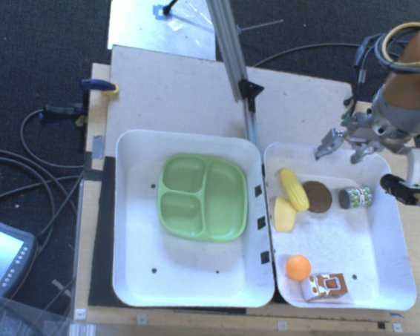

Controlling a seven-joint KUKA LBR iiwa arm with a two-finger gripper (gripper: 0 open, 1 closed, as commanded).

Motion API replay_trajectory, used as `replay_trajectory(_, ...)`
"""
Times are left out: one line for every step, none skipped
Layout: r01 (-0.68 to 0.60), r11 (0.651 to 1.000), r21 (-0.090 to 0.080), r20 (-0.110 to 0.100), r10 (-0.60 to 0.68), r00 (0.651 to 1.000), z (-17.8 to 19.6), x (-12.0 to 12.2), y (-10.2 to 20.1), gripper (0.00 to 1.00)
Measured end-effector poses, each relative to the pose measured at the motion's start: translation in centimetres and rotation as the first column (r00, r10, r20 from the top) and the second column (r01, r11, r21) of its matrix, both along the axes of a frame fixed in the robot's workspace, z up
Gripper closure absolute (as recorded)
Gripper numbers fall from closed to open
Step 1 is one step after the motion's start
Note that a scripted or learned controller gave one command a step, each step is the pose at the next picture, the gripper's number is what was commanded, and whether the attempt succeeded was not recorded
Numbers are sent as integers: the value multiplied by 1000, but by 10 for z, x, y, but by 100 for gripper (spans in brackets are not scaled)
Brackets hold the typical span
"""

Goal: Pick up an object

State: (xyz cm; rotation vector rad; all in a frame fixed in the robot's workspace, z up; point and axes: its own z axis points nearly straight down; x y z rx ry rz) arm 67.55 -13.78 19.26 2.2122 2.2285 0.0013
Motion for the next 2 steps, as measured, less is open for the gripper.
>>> replay_trajectory(0,1000,0,0,0,1000,0,0,0,0)
replay_trajectory(6,1000,-1,-4,-6,1000,-45,0,-8,0)
